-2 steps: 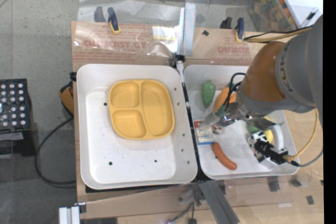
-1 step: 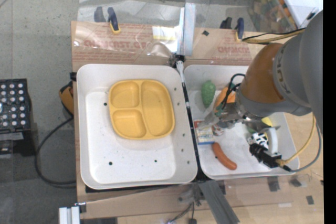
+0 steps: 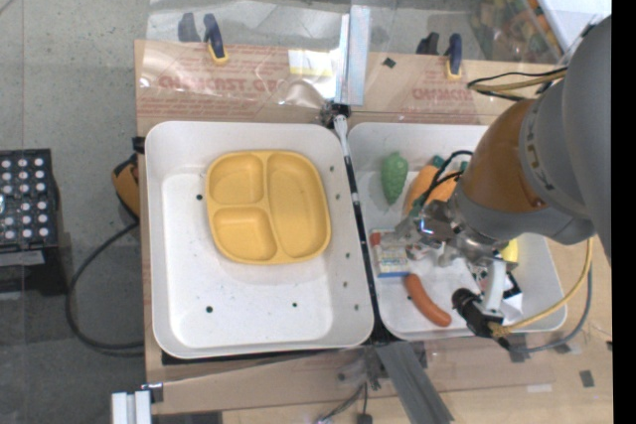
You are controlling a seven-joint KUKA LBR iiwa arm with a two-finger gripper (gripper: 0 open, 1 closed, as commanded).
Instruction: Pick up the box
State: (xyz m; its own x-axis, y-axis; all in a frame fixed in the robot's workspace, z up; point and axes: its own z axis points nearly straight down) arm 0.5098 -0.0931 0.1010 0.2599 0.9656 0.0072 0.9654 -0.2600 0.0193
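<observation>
Near the left wall of the right bin (image 3: 556,318), the box (image 3: 390,253) is lying flat, a small printed carton just left of the gripper (image 3: 437,235). The arm (image 3: 517,174) is hanging over it, hiding whether the gripper is open or gripping anything. The box is probably light, stiff cardboard, slightly slick and crushable; its short sides look best for grasping. A sausage (image 3: 427,301) is lying nearer, a green vegetable (image 3: 395,176) farther, while a yellow tray (image 3: 268,206) is sitting in the left bin (image 3: 179,313).
</observation>
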